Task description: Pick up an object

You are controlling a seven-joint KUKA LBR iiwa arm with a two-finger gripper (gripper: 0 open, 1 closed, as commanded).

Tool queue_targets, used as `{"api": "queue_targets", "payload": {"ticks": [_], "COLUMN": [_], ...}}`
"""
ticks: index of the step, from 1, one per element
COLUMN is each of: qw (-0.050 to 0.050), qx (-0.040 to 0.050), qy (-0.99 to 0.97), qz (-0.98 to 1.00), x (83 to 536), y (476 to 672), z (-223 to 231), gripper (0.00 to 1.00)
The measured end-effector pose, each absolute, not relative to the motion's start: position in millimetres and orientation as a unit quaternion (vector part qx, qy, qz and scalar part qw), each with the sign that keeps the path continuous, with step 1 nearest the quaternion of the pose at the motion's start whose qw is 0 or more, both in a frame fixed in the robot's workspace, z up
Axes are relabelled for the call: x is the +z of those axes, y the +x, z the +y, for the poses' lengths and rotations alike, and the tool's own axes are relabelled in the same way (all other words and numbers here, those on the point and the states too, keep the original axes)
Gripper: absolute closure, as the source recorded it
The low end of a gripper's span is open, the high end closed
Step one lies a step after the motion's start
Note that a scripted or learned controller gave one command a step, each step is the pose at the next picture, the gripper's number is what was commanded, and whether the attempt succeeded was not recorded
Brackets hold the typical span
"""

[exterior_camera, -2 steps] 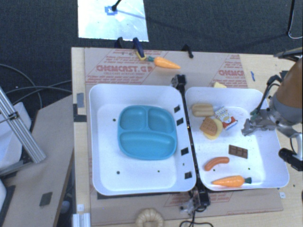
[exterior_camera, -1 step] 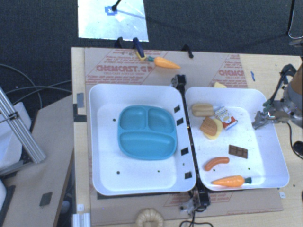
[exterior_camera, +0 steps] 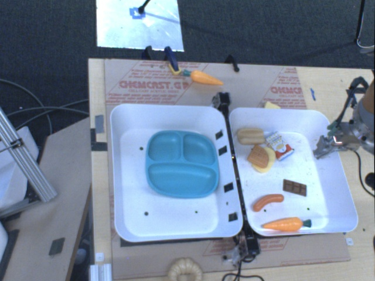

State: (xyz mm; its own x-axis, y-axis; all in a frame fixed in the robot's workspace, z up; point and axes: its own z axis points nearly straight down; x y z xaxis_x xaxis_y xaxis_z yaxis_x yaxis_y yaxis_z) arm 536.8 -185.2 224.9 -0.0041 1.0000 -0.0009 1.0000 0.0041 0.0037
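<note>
A: Where was the gripper (exterior_camera: 326, 147) at this point?

B: At the right rim of the right bin (exterior_camera: 328, 122), reaching in from the right. Nothing sat between its fingers. Whether they were spread or pressed together — I could not tell, too small and grey against the rim.

A: And the pickable things?

B: All in the right bin. A tan bread roll (exterior_camera: 251, 136) near the top left, a red-and-white packet (exterior_camera: 280, 147) just beside it, a toast-like slice (exterior_camera: 261, 157) below those. Further down, a brown chocolate bar (exterior_camera: 295, 187), a sausage (exterior_camera: 268, 202), and a carrot (exterior_camera: 283, 224) lying along the bottom wall. A yellow piece (exterior_camera: 271, 105) sat just outside the bin's top rim.

A: Closest to the gripper?

B: The packet and the chocolate bar, though both lay apart from it.

A: Left bin?

B: The left bin (exterior_camera: 126, 157) held a blue divided plate (exterior_camera: 181, 163), three compartments. A second carrot (exterior_camera: 203, 78) lay on the board above both bins — near a dark clip (exterior_camera: 171, 58). A pale ring-shaped thing (exterior_camera: 186, 269) sat at the bench's near edge
</note>
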Motion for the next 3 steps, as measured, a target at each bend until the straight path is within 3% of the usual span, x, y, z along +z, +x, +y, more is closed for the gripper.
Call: {"api": "queue_targets", "payload": {"ticks": [3], "qw": [0.001], "qx": [0.0019], "qy": [0.704], "qz": [0.71], "x": [225.1], "y": [611.2], "z": [-42.6], "gripper": [1.0]}}
